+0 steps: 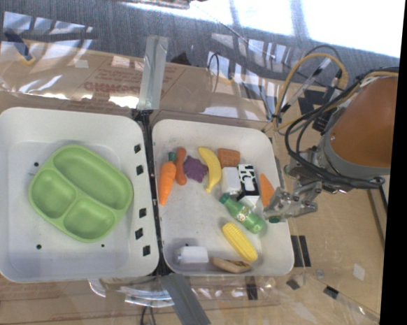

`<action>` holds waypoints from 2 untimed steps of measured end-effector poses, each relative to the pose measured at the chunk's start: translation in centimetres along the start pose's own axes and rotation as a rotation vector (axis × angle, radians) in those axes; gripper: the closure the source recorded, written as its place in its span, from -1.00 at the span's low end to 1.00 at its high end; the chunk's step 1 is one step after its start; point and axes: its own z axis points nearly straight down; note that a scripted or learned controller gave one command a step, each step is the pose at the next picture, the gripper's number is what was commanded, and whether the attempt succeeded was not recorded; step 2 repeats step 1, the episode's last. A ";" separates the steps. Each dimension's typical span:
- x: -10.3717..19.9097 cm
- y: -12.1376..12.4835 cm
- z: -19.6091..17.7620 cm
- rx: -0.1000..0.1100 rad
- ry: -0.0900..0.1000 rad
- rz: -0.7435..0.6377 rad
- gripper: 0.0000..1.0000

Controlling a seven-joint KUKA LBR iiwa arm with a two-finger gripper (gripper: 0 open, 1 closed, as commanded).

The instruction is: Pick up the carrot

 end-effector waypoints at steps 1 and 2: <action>-0.3 -0.1 -1.1 0.004 -0.001 -0.006 1.00; -0.3 -0.1 -1.1 0.004 -0.001 -0.006 1.00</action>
